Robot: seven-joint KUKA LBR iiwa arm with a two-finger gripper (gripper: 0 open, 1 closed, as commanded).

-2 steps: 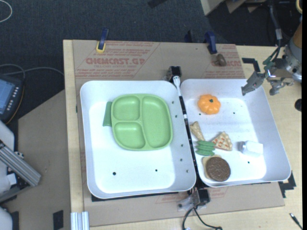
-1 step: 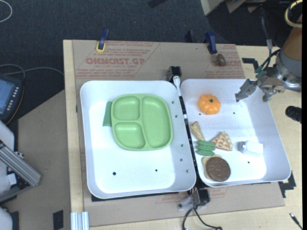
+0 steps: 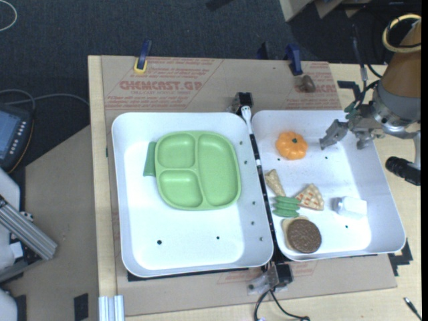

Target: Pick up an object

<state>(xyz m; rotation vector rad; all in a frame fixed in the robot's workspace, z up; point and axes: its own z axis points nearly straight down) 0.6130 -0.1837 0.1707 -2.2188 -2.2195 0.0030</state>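
The right bin (image 3: 374, 199) holds an orange pumpkin (image 3: 291, 145), a tan wedge (image 3: 273, 181), green beans (image 3: 286, 206), a pizza slice (image 3: 310, 197), a brown round cookie (image 3: 303, 235) and a small white piece (image 3: 350, 206). My gripper (image 3: 348, 136) hovers over the bin's upper right part, to the right of the pumpkin and apart from it. Its two grey fingers (image 3: 332, 135) stand spread, with nothing between them.
The left bin (image 3: 134, 199) carries a green divided plate (image 3: 197, 170). Clamps (image 3: 142, 57) sit at the bench's far edge. A dark ridge (image 3: 254, 159) separates the two bins. Cables and gear lie off the bench at left.
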